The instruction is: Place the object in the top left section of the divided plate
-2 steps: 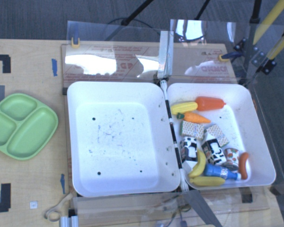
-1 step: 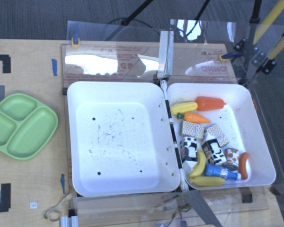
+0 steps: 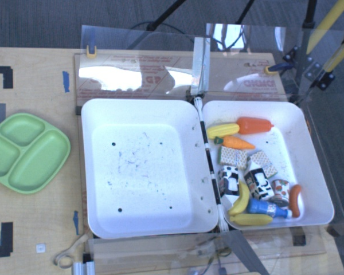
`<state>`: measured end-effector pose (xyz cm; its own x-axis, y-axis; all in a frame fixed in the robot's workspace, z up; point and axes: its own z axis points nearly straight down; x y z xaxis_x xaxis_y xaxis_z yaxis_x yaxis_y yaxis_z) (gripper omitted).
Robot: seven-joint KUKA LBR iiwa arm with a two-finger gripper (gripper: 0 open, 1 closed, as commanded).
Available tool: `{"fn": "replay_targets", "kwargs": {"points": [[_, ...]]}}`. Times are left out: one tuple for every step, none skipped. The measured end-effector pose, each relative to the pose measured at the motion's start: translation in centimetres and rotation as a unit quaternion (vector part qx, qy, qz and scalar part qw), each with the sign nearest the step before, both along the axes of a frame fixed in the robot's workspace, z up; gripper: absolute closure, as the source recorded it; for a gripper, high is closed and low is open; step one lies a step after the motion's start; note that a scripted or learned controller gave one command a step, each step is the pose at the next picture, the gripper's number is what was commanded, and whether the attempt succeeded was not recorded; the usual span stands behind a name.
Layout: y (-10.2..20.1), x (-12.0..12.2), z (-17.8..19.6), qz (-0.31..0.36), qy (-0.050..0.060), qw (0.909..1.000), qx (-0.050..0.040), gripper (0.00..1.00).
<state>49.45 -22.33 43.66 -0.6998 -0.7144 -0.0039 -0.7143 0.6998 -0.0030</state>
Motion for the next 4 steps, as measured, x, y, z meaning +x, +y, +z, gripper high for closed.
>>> {"fn": "replay_targets", "kwargs": {"points": [[0.1,-0.3,0.0,0.126,0.0,0.992,-0.0003,1.0],[0.0,-1.4,-0.1,0.346,0.001,0.9384,-0.0004,1.0],[0.1,-1.3,1.1,0.343,-0.002,0.9392,-0.0012,1.0],[0.1,-1.1,2.2,0.342,-0.006,0.9398,-0.0022,1.0]]}}
